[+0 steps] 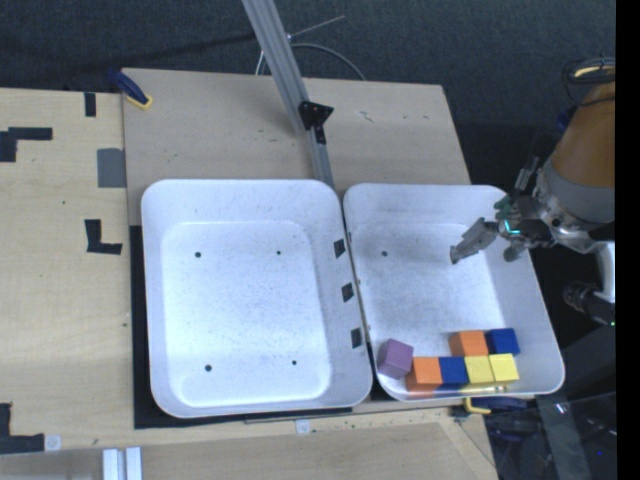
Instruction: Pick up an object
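We cannot tell the gripper's (488, 238) state at the frame's right. The blocks (462, 360) cluster at the right bin's (420, 208) lower edge; we should target the separate purple block (396, 356).

We find the scene evenly and fairly brightly lit from above, with no single hard source evident. The two shallow white plastic bins (246, 298) read near-white but keep their speckled surface detail, so glare is mild. Shadows are soft: a thin dark line sits under the bins' near rims. The dark blue-grey floor covering (480, 28) stays dim. Overall sharpness is modest (fine edges look soft and slightly noisy). The small coloured cubes (470, 360) have smeared outlines. The grey and orange arm (585, 158) appears blurred at the right.
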Tool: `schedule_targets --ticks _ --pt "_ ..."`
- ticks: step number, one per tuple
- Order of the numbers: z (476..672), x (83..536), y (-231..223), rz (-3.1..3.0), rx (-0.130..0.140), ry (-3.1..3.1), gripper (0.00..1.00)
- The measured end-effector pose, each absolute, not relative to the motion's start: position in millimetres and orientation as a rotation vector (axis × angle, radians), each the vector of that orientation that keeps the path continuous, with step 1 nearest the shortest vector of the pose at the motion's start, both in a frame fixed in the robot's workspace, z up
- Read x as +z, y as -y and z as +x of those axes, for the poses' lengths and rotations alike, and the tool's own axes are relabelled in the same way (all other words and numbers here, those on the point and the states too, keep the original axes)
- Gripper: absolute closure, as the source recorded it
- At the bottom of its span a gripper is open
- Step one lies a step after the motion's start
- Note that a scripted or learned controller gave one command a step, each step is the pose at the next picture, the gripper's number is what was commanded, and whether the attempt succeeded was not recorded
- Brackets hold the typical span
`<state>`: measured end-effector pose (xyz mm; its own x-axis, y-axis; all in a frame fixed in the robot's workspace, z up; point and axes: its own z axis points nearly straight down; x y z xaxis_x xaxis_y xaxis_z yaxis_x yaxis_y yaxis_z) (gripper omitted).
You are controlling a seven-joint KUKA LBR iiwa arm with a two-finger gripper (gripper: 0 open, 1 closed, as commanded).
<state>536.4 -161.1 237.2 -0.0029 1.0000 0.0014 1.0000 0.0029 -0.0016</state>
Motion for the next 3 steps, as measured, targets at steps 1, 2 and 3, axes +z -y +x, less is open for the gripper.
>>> schedule_targets --ticks 1,2,3 --pt "527.8 187.2 124.6 -2.214 0.005 2.220 0.00" --pt "533.4 147.6 114.0 -2.218 0.006 2.220 0.00" --pt "523.3 89.7 103.4 -2.219 0.005 2.221 0.00"
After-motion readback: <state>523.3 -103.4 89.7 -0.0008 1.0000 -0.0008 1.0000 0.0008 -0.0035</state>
